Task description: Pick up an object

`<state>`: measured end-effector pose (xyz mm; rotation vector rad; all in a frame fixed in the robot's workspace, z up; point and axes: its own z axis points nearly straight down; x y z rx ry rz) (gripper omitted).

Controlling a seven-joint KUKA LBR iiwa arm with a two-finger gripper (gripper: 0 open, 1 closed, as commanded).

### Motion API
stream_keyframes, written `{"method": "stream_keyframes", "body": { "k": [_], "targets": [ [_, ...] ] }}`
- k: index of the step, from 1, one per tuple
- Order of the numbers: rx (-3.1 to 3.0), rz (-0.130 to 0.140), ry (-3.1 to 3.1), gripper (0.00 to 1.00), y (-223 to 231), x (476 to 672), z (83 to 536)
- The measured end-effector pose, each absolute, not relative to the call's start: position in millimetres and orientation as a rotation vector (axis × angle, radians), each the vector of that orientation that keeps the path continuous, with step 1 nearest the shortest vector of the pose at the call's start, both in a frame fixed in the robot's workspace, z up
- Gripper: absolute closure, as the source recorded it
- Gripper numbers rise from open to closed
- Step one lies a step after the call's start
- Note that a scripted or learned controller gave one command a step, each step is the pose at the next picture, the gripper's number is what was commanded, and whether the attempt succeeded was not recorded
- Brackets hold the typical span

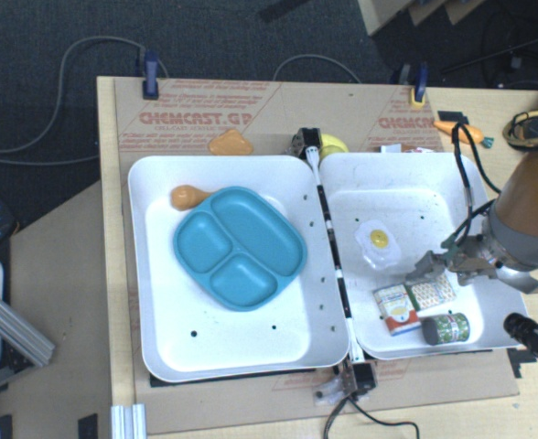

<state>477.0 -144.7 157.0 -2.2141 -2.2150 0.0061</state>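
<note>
The right bin (379,176) holds a clear cup with a yellow piece inside (377,242), a small red and white box (395,307), a patterned packet (432,292) and a green can (447,327) lying on its side. My gripper (441,265) hangs low over the bin's right part, just above the patterned packet's upper edge. The arm (525,218) comes in from the right. Nothing shows held in the gripper.
The left bin (159,318) carries a blue divided plate (240,247) and an orange drumstick-shaped toy (188,196). Behind the bins, on the bench, lie an orange piece (230,142) and a yellow object (332,144). Cables run along the right bin's far right edge.
</note>
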Motion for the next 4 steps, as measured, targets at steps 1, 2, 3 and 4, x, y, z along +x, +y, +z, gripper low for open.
{"method": "stream_keyframes", "body": {
  "k": [1, 2, 3, 4],
  "targets": [
    [-2.221, -0.002, -2.225, 0.0, -115.7, 492.7, 93.9],
    [-2.222, -0.006, -2.231, 0.0, -121.9, 586.2, 85.0],
    [-2.224, 0.004, -2.213, 0.0, -153.5, 520.5, 84.9],
    [-2.216, -0.006, -2.23, 0.0, -110.6, 582.4, 85.0]
  ]
}}
